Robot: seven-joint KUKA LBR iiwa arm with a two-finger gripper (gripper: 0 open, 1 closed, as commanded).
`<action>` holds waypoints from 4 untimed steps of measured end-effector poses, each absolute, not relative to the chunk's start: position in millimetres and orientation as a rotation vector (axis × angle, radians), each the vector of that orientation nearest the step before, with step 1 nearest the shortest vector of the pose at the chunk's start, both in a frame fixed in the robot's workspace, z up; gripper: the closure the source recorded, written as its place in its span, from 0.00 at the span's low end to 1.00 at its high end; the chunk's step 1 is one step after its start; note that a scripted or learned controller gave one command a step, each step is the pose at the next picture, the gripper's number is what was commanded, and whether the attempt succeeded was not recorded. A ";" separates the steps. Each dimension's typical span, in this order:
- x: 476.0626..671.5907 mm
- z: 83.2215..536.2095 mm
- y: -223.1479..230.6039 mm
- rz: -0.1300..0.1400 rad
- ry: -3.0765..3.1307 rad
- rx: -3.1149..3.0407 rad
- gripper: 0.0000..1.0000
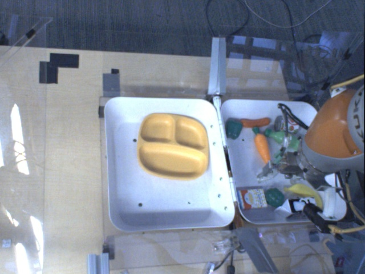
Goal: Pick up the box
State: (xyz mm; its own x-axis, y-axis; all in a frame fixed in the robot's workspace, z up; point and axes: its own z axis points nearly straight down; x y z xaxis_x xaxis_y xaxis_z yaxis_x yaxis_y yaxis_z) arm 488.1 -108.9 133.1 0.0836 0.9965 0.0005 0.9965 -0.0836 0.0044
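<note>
Box (253, 198) lay flat at the right bin's (245, 153) near edge, touching a green toy (274, 196), banana (305, 191) near. Hand (278, 163) hovered above by the carrot (262, 147); couldn't tell its state. Risk: it bumps the neighbours, or a thin box against the wall slips.

Fixed overhead slant over both bins (114, 170)

We're looking at a robotics lab setup, not a home. A pale wood surface (63, 170) carries two white bins (117, 170) fixed w/ metal brackets (217, 64); loose black cables (256, 10) trail over grey carpet (114, 10). Black marker blocks (56, 66) sit on the wood, and toy food fills the right bin.
</note>
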 end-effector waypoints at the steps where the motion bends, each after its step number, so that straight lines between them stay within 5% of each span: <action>1: 513.5 185.3 -35.1 0.006 2.055 2.373 0.00; 2: 487.1 183.9 31.1 0.002 2.183 2.259 0.00; 3: 522.8 360.9 10.0 0.008 1.956 2.453 0.00; 4: 533.9 346.7 0.7 0.004 2.167 2.271 0.00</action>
